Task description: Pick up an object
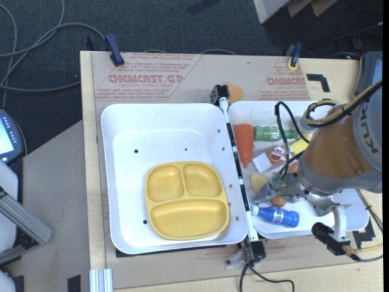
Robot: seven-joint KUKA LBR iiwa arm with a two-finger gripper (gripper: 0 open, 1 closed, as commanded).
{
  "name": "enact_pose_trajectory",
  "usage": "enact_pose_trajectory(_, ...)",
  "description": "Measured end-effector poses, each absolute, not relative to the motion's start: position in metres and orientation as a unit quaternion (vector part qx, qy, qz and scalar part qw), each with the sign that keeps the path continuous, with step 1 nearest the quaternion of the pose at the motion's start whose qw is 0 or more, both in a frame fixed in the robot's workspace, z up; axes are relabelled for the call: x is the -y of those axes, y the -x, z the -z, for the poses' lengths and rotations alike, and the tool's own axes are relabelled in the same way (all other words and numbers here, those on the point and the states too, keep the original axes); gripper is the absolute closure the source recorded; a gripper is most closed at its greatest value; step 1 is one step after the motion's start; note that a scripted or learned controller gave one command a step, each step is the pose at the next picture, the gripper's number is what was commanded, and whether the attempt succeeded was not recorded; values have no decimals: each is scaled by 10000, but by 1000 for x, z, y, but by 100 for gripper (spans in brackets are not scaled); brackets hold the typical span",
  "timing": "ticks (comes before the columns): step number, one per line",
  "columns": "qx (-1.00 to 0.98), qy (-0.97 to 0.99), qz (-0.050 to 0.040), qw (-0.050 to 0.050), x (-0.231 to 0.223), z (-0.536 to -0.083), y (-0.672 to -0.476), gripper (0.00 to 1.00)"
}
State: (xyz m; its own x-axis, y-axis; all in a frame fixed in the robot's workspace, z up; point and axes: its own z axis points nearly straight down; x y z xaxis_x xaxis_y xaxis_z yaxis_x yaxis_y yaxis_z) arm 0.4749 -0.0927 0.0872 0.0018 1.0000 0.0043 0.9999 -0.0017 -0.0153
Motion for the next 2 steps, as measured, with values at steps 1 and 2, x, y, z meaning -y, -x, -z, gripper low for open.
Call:
enact_pose_trajectory(1,7063,7079,4,-4,93,-104,-480,100)
enact_pose_trajectory(2,7103,7038,43,-39,30,-190,-526,100)
